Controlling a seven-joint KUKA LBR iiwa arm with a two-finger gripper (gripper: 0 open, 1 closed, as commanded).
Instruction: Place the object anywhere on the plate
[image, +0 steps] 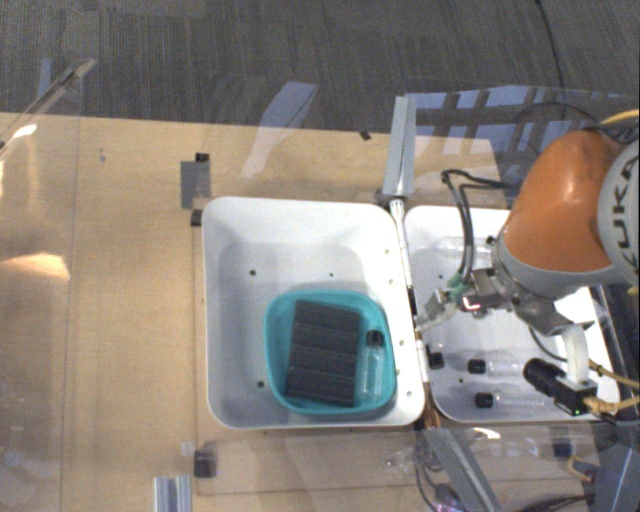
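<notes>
**A:** Fingers (428, 318): state? 
**B:** Cannot tell. From above they read as one thin pale sliver under the wrist, too small to say whether spread or closed. The gripper (436, 308) sits low over the left edge of the right bin (440, 235), pointing toward the wall shared with the other bin.

**A:** Object? 
**B:** A dark ridged block (323, 352) lies flat on the plate (275, 340), left of the gripper and a little nearer the camera, across the shared wall. It covers the middle of the plate, long side running away from the camera.

**A:** Anything with it? 
**B:** A clear tube (374, 362) lies on the same plate just beside the block, on the side facing the gripper. Touching or not: cannot tell.

**A:** Plate? 
**B:** Teal, with rounded corners and a raised rim. It rests in the near half of the left bin (230, 300), close to that bin's right wall and well apart from the gripper.

**A:** Around the gripper? 
**B:** Small black bits lie on the right bin's floor: one (436, 358) just below the gripper, another (477, 367) further right, a third (484, 400) nearer the front rim. The arm (560, 215) overhangs the bin's right half, orange band uppermost, with cables looping over the far part of the bin.

**A:** Beyond? 
**B:** A grey metal post (398, 150) runs back from between the bins. Both bins sit on the wooden bench (120, 330).
</notes>
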